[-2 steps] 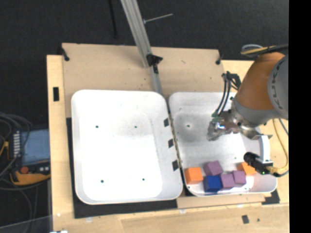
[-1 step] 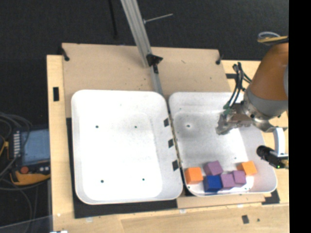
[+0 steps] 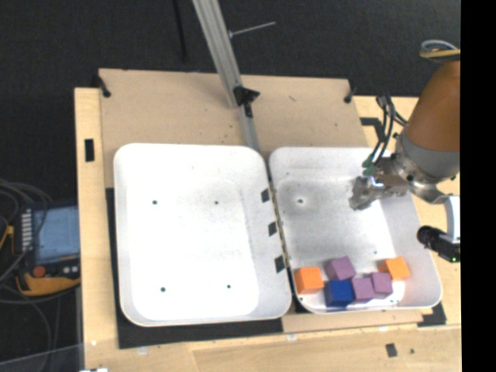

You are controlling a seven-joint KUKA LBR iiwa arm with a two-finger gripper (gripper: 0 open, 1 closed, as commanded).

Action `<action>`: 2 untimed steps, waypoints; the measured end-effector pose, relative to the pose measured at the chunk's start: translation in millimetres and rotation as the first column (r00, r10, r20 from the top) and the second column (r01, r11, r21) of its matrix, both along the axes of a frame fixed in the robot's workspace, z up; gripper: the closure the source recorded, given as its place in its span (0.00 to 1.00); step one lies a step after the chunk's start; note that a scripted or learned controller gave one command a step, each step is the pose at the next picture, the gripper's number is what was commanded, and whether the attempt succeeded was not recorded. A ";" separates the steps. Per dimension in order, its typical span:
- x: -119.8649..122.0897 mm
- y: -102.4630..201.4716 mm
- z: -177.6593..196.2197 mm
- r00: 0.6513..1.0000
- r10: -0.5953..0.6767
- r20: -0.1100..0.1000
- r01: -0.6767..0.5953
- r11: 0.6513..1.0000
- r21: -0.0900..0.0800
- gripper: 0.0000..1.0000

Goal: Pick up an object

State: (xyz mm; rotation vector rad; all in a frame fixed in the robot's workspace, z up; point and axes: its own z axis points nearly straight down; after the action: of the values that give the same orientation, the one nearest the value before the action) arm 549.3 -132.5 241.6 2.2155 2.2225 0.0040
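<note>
Several small blocks lie along the near edge of the right bin: an orange block, a blue block, three purple blocks and another orange block. My gripper hangs over the right part of that bin, well behind the blocks and above the bin floor. No block sits at its tip. The grey and orange arm reaches in from the right.
The left bin lies beside the right one, a hinged divider between them. A metal pole slants up from the back of the bench. A pendant and cables rest off the left edge.
</note>
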 end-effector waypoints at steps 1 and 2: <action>-5.5 54.2 -8.0 1.000 0.002 -0.004 -0.002 1.000 0.001 1.00; -0.4 116.5 -10.2 1.000 0.005 -0.005 -0.005 1.000 0.003 1.00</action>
State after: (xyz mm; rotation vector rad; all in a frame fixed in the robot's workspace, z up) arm 548.9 -16.0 231.4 2.2136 2.2318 0.0017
